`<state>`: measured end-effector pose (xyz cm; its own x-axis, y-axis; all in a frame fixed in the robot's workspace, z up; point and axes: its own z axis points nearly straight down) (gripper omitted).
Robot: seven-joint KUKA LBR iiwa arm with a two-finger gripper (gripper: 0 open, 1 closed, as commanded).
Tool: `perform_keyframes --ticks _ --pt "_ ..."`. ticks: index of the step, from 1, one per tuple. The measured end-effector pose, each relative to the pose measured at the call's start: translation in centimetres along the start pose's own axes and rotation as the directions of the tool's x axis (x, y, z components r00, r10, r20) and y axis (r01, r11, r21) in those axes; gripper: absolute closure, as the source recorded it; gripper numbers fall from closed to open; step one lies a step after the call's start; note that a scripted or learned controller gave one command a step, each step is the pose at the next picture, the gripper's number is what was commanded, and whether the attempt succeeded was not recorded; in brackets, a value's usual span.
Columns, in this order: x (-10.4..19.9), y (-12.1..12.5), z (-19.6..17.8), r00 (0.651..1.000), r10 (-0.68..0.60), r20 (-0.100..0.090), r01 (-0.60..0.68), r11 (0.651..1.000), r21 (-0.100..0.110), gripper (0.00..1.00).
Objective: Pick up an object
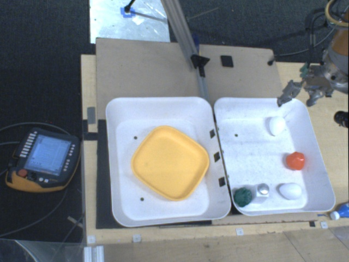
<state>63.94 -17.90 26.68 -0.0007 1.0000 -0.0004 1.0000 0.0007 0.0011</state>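
Dark carpet floor (pixel 43 53) around a wood bench (pixel 338 146). Brown board (pixel 163 70) on the bench top. Teach pendant (pixel 42 159) on floor at left, cabled. Shiny sheet (pixel 117 10) on floor up top.

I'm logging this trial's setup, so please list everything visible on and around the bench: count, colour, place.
Shallow plastic bins: 2, white, side by side on the bench.
Square plastic plate: 1, yellow, in the left bin.
Egg-shaped objects: 2, white, right bin, one far, one near.
Round object: 1, orange-red, right bin, between the eggs.
Round object: 1, dark green, right bin's near left corner.
Small metal object: 1, silver, beside the green one.
Handheld control pendant: 1, grey and orange, floor at left.
Gripper: 1, grey, open, above the right bin's far right corner.
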Motion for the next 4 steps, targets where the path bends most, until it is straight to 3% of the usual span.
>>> perform_keyframes --ticks 2,3,4 --pt "0.6 1.1 11.4 1.000 0.000 -0.001 0.000 1.000 0.005 0.00" --pt "1.1 0.9 15.4 1.000 -0.001 0.001 0.001 1.000 -0.003 0.00" --pt "1.1 0.8 14.4 1.000 -0.001 0.000 0.001 1.000 -0.002 1.00"
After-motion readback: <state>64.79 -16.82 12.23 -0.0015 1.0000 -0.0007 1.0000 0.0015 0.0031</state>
